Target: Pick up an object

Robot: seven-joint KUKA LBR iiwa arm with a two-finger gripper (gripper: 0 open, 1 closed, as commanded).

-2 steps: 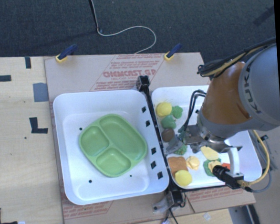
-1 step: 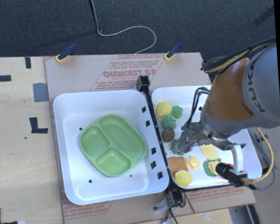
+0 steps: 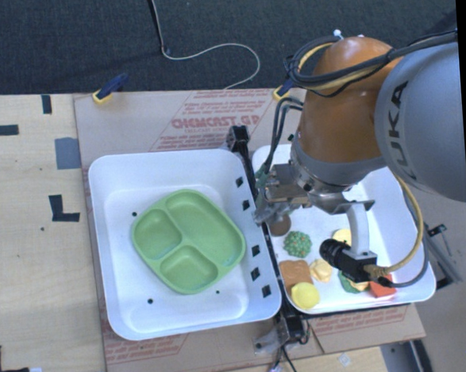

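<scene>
We see the gripper [image 3: 276, 215]; jaw state indeterminate. Green object [image 3: 297, 243], roundish, apparently axisless, lies at its 5 o'clock.

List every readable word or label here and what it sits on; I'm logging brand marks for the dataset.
"KUKA", partly cut off, in dark letters on the grey arm.
"CHEMCAST GP", red print on the cardboard sheet under the bins; reading uncertain.
Smaller red lines around it: too blurred to read.
</scene>
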